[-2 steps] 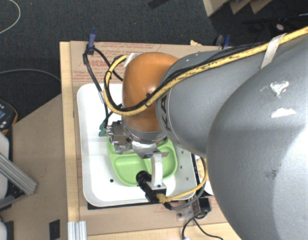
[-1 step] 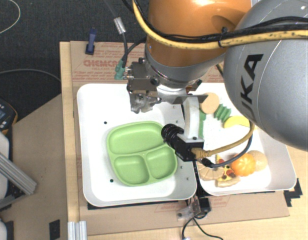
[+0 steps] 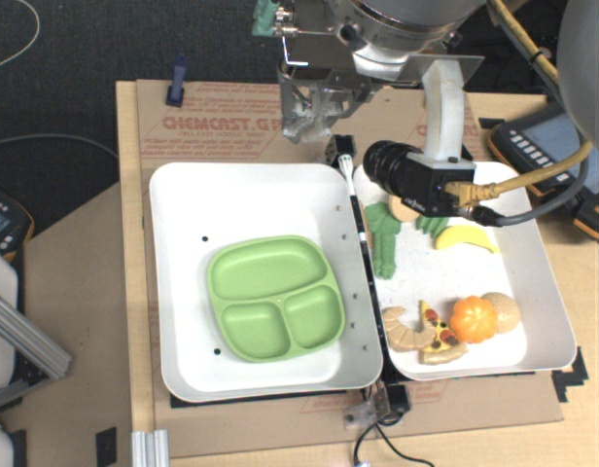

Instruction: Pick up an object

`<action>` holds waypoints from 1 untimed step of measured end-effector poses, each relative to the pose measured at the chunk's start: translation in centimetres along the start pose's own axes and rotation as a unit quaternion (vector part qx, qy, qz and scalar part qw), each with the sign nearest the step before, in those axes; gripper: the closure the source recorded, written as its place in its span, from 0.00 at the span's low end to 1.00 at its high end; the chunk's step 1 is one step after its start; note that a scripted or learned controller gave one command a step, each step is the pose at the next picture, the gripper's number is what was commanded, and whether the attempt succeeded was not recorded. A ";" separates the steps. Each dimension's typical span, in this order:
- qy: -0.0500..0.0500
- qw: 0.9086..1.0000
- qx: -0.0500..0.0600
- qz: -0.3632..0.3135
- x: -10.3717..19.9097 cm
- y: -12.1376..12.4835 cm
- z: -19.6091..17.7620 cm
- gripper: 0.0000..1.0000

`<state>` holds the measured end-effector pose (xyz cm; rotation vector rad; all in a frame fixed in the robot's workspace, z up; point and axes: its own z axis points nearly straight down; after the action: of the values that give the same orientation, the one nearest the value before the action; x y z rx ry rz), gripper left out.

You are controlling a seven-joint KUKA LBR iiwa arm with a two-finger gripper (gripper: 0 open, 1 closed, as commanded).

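Note:
My gripper (image 3: 309,115) hangs high over the cardboard just behind the far edge of the left bin (image 3: 173,261), with nothing visibly held. The right bin (image 3: 543,290) holds a green toy vegetable (image 3: 382,239) at its left side, a yellow banana (image 3: 467,238), an orange (image 3: 472,319), a beige ball (image 3: 504,309), a pizza slice (image 3: 438,341) and a tan pastry (image 3: 404,329). A black cylinder on a white bracket (image 3: 408,178) hangs from the arm and covers the right bin's far left corner.
A green divided plate (image 3: 275,298) lies in the middle of the left bin. A blue clip (image 3: 176,81) sits on the cardboard at the back left. A black handheld device (image 3: 538,144) and cables lie at the right.

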<state>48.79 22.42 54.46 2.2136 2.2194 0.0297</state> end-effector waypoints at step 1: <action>-0.004 1.000 0.007 -0.001 0.1 -0.1 -0.1 1.00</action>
<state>48.74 22.54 54.61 2.2156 2.2237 0.0057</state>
